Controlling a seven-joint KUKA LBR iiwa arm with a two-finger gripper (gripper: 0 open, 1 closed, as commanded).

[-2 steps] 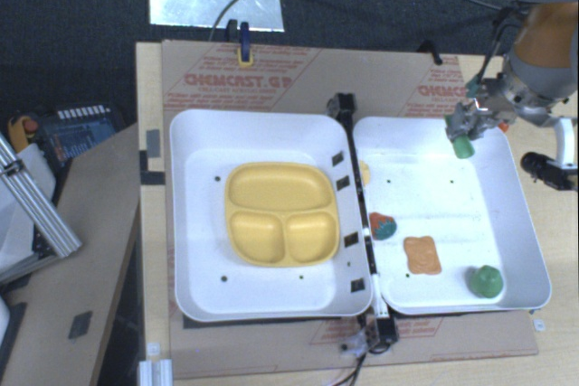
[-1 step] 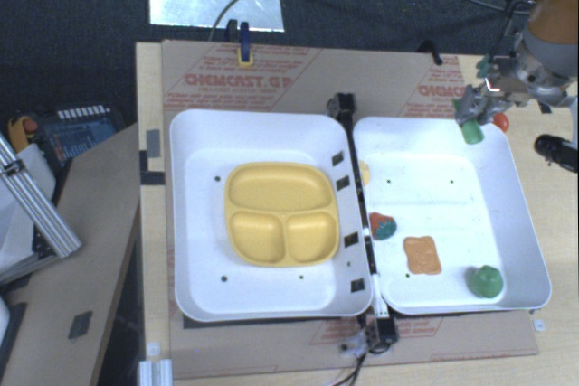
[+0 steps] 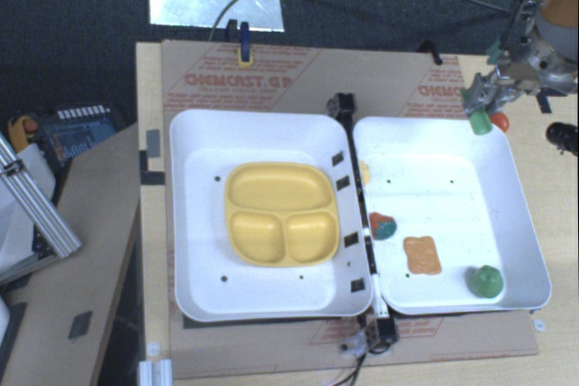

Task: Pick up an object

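Objects sit in the right bin (image 3: 520, 194): a green ball (image 3: 486, 281), an orange flat piece (image 3: 422, 254), a red-and-teal thing (image 3: 383, 226). Gripper (image 3: 479, 108) hangs over the bin's far right corner, apparently pinching a small green-and-orange item (image 3: 486, 121). The rest lie toward the near edge; the orange piece's long axis runs near-to-far.

Yellow divided tray (image 3: 279, 212) in white left bin (image 3: 194, 194). White right bin (image 3: 507, 194): green ball (image 3: 486, 281), orange waffle-textured piece (image 3: 422, 254), teal-and-red item (image 3: 383, 225). Green-orange object (image 3: 484, 121) at tool (image 3: 479, 99).
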